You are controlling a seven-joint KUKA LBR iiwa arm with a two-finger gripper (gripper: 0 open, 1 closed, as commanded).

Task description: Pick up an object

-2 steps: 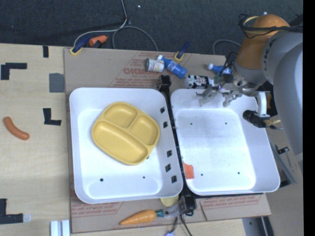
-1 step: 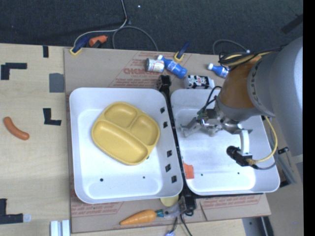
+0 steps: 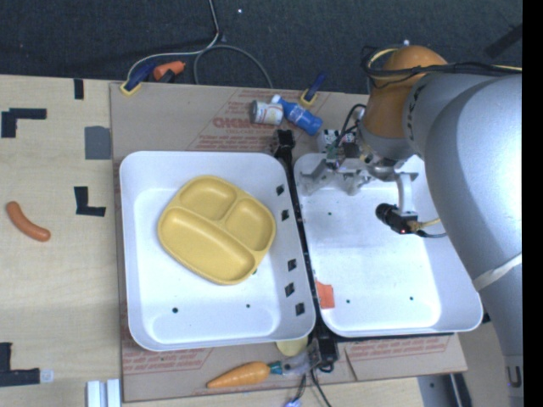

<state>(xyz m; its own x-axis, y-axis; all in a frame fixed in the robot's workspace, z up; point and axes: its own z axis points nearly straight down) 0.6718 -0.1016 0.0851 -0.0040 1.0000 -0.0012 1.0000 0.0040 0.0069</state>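
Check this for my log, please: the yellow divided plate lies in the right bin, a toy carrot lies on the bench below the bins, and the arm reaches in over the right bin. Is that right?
Not quite. The camera view shows the yellow divided plate in the left bin, not the right bin. The rest stands: the toy carrot lies on the bench below the bins, and the arm reaches in over the right bin.

A single fixed camera looks down on the bench (image 3: pixel 51 312) from above at a slant, near enough that the two white bins, the left bin (image 3: pixel 136 253) and the right bin (image 3: pixel 407 303), span most of the frame. Dark floor lies toward 12 o'clock; the arm (image 3: pixel 475 168) enters from 3 o'clock.
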